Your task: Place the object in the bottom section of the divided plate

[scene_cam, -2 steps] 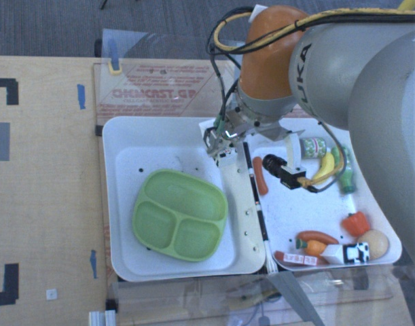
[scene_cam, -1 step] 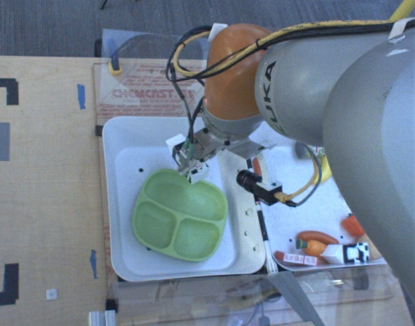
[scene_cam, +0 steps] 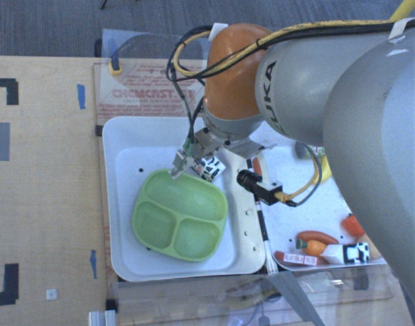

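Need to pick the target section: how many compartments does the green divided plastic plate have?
3: one long compartment along the top by the gripper, two smaller below, left and right. The green divided plate sits in the left white bin.

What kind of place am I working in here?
Most likely a robotics lab test bench, not a kitchen: a cabled grey robot arm reaches over two white bins, a green divided plate lies in one, and blue tape marks dot the wooden bench.

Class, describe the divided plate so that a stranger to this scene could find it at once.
Find the left white bin. The plate lies in its lower middle, just below the gripper. It alone is pale green, rounded, and split into three sections.
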Available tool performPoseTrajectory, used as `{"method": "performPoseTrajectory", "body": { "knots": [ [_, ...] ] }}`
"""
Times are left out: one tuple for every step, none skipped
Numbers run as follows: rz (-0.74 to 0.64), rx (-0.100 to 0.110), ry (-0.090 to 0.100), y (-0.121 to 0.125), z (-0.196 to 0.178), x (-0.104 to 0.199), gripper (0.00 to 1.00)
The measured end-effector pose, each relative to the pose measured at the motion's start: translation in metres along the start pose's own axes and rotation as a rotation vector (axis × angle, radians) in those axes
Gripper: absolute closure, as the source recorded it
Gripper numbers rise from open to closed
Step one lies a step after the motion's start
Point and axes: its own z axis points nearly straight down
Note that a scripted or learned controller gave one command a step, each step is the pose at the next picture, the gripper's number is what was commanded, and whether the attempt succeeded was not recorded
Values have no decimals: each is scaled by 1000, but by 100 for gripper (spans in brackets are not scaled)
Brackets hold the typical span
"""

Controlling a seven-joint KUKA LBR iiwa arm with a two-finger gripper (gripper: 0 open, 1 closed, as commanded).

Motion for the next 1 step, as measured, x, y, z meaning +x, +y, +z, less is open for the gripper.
{"method": "performPoseTrajectory", "body": {
  "knots": [
    [0, 1, 0, 1, -7, 0, 100]
  ]
}}
